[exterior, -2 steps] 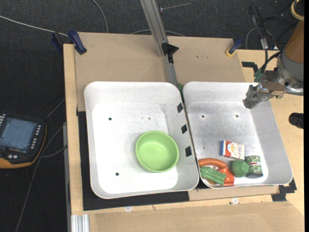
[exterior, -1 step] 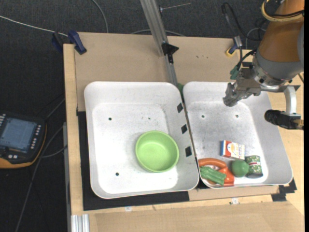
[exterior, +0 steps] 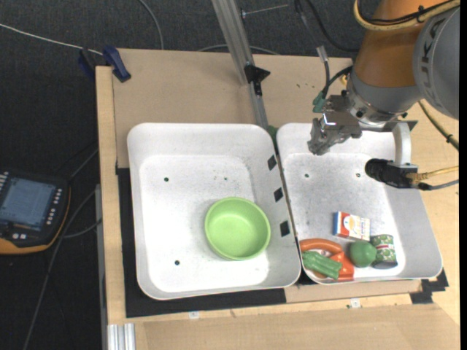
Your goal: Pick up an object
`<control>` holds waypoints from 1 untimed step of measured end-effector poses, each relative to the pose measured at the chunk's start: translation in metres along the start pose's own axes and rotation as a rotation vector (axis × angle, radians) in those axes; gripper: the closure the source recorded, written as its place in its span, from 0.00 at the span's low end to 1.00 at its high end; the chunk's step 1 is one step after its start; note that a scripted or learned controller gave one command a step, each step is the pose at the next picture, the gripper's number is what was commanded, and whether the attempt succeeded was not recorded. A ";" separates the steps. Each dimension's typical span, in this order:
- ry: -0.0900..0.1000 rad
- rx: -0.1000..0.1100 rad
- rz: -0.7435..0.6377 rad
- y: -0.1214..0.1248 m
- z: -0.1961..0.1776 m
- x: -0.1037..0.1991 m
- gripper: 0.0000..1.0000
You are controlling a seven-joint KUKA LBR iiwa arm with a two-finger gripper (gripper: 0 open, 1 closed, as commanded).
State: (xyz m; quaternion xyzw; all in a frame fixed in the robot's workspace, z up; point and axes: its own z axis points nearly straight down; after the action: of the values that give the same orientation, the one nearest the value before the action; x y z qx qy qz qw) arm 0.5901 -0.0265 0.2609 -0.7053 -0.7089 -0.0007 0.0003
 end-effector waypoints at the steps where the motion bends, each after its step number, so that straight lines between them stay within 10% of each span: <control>1: -0.001 0.001 0.001 0.009 0.010 0.045 1.00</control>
State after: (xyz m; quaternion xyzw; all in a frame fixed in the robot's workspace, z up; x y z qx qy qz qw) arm 0.5989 0.0188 0.2514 -0.7058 -0.7084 -0.0002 0.0005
